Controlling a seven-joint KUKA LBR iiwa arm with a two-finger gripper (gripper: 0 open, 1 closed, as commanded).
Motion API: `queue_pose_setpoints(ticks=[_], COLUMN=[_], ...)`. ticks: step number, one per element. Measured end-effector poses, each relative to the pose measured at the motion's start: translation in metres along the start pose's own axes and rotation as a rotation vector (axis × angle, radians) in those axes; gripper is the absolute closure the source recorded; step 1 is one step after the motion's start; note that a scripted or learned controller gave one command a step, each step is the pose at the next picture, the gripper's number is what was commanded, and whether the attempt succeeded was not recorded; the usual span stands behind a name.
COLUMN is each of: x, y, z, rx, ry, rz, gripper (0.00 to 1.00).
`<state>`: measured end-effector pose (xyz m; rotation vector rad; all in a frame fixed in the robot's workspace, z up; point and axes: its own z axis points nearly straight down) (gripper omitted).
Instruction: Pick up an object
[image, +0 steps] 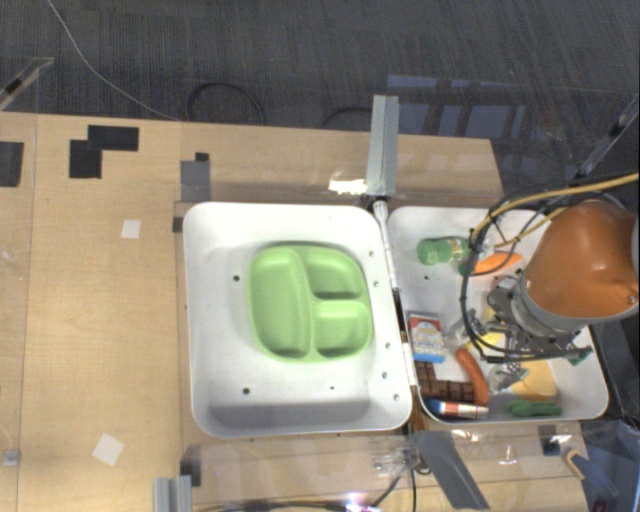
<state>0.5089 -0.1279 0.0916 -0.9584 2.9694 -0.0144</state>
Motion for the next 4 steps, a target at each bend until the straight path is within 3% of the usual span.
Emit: queue_pose_setpoints(ticks=[1,2,3,4], x=[-0.038,-0.065,-0.070,-0.103], y=[-0.052,-0.046,-0.048,-0.013], z=[0.003,0.003,-0.012,-0.193], rx=[-0.003,-0.005,0.003,0.000], ry=[0.002,0.003,-0.011,-0.002], rz=[-0.074,-0.054,-0.054,0.013], gripper=[0.00,0.00,1.00,1.00])
